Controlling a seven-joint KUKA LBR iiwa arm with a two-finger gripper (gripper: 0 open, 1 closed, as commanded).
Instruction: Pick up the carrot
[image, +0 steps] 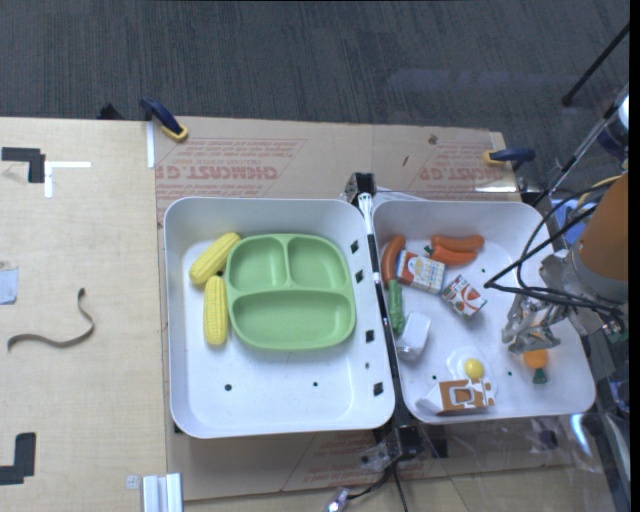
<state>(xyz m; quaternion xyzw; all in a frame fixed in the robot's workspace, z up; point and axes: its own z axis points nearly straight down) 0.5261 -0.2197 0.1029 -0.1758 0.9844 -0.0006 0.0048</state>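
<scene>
I see the gripper (530, 335) low at the right bin's (500, 212) right side, right over the carrot (537, 361), which lies near the right wall. I cannot tell how the claw stands.

A dark grey carpeted floor (320, 50) spans the top of the scene, well beyond the pincer (530, 335). Below it lies a pale wooden counter (80, 260), far across from the pincer, partly covered by a printed sheet of brown cardboard (260, 165). Two blue clamps (163, 117) (508, 156) pin the cardboard's far edge. Black tape marks (25, 162) and a curled strip (55, 330) dot the wood. Lighting is even and soft.
</scene>
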